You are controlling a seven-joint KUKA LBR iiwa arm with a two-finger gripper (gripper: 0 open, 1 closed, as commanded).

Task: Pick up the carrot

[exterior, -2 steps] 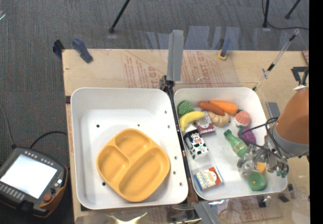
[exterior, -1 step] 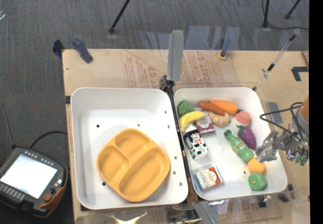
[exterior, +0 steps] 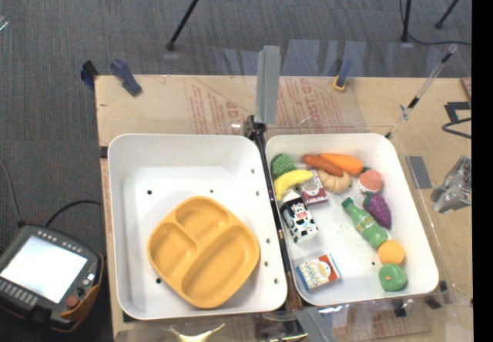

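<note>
orange plastic carrot (exterior: 342,162) at right white bin's (exterior: 420,213) far edge | long axis runs along that edge | gripper (exterior: 454,188) beyond bin's right rim, carrot to its left | jaw state: cannot tell

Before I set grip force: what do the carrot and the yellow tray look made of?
Carrot: likely hard moulded plastic, smooth and evenly orange, toy-like.
Yellow tray: apparently rigid plastic, matte, one colour, with rounded moulded compartments.
Neither can be confirmed from the look alone.

The gripper (exterior: 454,188) sat at the far right edge of the camera view, low and blurred; its upper arm lay outside the view.
</note>
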